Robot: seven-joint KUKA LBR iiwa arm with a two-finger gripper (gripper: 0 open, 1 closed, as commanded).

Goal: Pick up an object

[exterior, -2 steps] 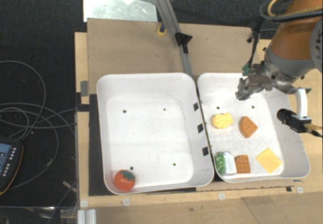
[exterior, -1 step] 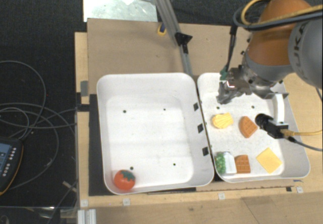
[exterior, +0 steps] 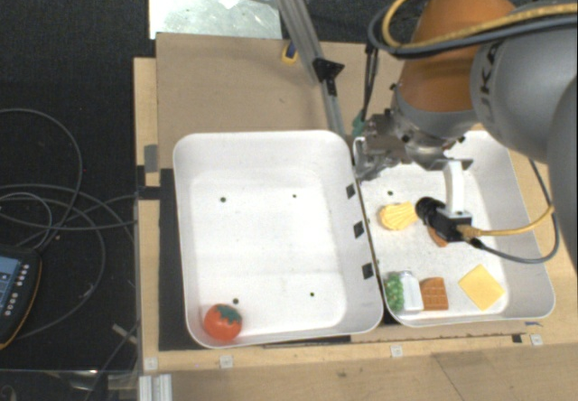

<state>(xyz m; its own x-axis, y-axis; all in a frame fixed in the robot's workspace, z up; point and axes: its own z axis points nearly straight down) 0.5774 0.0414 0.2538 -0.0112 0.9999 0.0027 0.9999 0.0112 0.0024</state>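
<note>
The arm (exterior: 528, 74) hides the right bin's (exterior: 528, 295) 12 o'clock half. The gripper (exterior: 372, 153) is at its 10 o'clock corner; I cannot tell whether it is spread or closed. A yellow piece (exterior: 395, 217), a cheese slice (exterior: 481, 286) and a blurry green-white item (exterior: 398, 291) lie below. A red tomato (exterior: 222, 321) sits at 7 o'clock in the left bin (exterior: 271, 237).

Site is presenting as a robotics lab: a grey-and-orange industrial arm (exterior: 528, 88) is hanging over two shallow white bins (exterior: 262, 232) on a brown bench (exterior: 235, 83) (black cables (exterior: 63, 198) are trailing alongside).
</note>
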